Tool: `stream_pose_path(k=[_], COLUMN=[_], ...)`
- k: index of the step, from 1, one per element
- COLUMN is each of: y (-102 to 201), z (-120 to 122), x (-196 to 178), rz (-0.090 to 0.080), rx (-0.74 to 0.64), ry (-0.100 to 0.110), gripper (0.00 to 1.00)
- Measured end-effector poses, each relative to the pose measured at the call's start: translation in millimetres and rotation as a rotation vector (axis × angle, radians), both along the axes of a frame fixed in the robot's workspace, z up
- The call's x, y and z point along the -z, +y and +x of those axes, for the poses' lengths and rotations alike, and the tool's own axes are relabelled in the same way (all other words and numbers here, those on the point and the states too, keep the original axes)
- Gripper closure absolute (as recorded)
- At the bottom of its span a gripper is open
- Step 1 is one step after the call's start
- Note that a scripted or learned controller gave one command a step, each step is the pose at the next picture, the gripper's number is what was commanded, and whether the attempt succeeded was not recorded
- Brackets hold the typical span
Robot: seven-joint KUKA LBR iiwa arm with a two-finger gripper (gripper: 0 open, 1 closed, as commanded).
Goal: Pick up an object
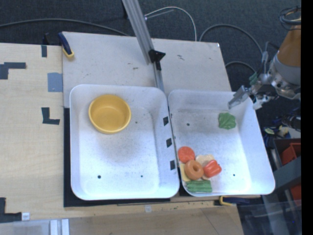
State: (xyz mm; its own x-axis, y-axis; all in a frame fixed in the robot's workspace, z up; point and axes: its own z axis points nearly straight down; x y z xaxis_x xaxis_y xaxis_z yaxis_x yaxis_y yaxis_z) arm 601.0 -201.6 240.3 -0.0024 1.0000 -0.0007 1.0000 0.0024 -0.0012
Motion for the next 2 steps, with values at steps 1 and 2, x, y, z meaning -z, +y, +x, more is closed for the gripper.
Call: stream_pose_path(k=[1,2], y=[0,7], z=[0,6], x=[0,59], rz=[0.000,0.001], rx=[0.000,0.000], ry=[0.000,0.006], gripper=[0.00,0.00])
